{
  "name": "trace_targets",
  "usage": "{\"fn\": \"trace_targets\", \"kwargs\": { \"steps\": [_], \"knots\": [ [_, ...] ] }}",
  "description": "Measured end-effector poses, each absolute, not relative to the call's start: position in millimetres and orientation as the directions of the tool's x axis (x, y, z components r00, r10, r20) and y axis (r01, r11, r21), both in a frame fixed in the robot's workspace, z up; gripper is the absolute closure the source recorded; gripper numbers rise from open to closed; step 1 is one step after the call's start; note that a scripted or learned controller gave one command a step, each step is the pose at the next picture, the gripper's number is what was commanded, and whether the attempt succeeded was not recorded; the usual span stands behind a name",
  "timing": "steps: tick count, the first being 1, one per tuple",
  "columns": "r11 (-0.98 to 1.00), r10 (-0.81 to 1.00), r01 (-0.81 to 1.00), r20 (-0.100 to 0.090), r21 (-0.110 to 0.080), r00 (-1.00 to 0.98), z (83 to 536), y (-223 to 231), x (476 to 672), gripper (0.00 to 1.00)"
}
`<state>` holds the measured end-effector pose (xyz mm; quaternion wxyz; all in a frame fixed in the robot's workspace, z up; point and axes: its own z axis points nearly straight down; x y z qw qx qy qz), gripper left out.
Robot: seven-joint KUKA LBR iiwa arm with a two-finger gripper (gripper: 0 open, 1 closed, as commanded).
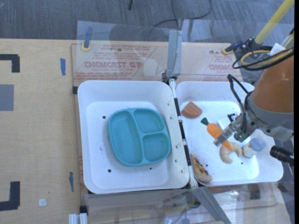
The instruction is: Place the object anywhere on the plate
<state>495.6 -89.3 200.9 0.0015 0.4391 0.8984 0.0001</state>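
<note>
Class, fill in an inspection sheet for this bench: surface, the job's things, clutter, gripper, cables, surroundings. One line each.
Surface: wooden bench bearing two white bins, left bin and right bin.
Job's things: teal divided plate in the left bin, nothing on it; toy carrot in the right bin.
Clutter: brown bread-like piece, pale curved piece and a pizza-like slice in the right bin.
Gripper: gripper low over the carrot; finger state unclear.
Cables: black and yellow cables above the arm.
Surroundings: grey carpet, blue tape marks, clear sheet.
</note>
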Motion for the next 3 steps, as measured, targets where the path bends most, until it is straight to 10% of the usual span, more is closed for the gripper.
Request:
{"fn": "trace_targets", "kwargs": {
  "steps": [2, 3],
  "knots": [
    [0.625, 0.780, 0.780, -0.003, 0.003, -0.625, 184.8, 28.7, 561.4, 1.00],
    [0.626, 0.780, 0.780, -0.003, 0.003, -0.626, 184.9, 29.1, 561.4, 0.00]
  ]
}}
